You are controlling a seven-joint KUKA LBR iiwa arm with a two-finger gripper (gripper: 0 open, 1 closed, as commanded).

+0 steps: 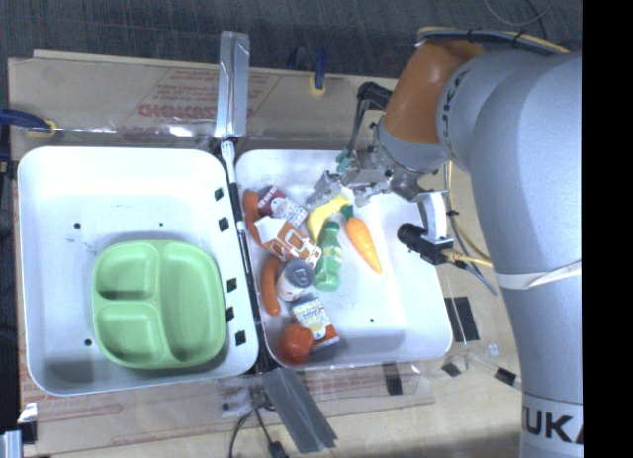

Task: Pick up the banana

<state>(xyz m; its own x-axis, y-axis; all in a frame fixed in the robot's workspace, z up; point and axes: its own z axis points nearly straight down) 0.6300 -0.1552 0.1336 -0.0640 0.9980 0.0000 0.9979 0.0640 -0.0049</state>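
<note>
The yellow banana (324,219) lies in the right bin (415,318), near its middle, leaning on a green bottle (328,258) with an orange carrot (363,242) just to its right. My gripper (342,191) hangs at the banana's upper end, reaching in from the grey arm with the orange band. Its fingers are spread apart, one on each side of the banana's tip, and nothing is gripped between them. The gripper is open.
The right bin also holds a hot dog (269,284), a can (299,274), small cartons (289,238), and a tomato (293,343) at the front. A green divided plate (158,303) sits in the left bin (59,199). The arm covers the bin's right side.
</note>
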